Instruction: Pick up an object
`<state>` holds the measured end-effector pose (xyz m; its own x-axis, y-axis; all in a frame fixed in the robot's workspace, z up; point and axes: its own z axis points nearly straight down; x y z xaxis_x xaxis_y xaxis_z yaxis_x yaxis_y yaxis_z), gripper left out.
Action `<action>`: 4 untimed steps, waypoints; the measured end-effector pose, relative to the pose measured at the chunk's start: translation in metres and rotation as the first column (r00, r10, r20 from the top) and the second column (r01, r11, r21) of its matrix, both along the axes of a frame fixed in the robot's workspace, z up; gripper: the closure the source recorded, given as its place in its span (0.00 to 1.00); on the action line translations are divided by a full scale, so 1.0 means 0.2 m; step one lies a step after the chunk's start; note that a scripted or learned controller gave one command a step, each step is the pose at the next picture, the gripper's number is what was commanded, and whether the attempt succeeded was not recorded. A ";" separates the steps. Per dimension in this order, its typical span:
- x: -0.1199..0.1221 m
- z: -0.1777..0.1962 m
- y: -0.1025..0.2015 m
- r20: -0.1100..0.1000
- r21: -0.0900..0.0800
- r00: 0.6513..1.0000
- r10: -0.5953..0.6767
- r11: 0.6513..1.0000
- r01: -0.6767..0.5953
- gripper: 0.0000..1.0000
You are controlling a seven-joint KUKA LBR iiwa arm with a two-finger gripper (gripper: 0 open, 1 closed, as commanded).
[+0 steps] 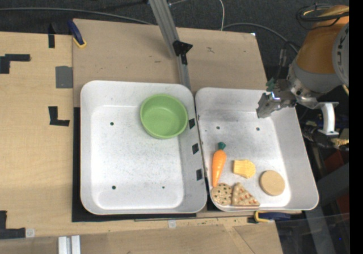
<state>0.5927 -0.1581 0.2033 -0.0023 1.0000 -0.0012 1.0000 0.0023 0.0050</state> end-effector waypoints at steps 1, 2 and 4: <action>0.00 0.13 0.00 -0.003 0.001 1.000 -0.001 1.000 0.001 1.00; 0.06 0.17 0.24 -0.005 0.003 1.000 0.004 1.000 -0.004 1.00; 0.12 0.16 0.81 -0.006 0.003 1.000 0.005 1.000 -0.005 1.00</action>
<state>0.6159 0.0034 0.2349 -0.0075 1.0000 0.0020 1.0000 0.0075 -0.0008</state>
